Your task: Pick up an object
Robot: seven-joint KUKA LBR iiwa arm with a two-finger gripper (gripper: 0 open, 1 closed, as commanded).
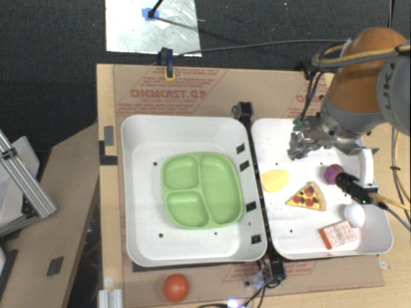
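Pincer hangs over bare floor of right bin, grip state can't tell; nearest obj, yellow piece, sits lower-left w/ pizza slice beside — risk: descent misses.

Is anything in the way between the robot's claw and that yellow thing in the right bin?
Nothing visible. The end effector hangs over the right bin's bare floor, and the yellow piece lies just below-left of it in the picture. The pizza slice lies off to the side.
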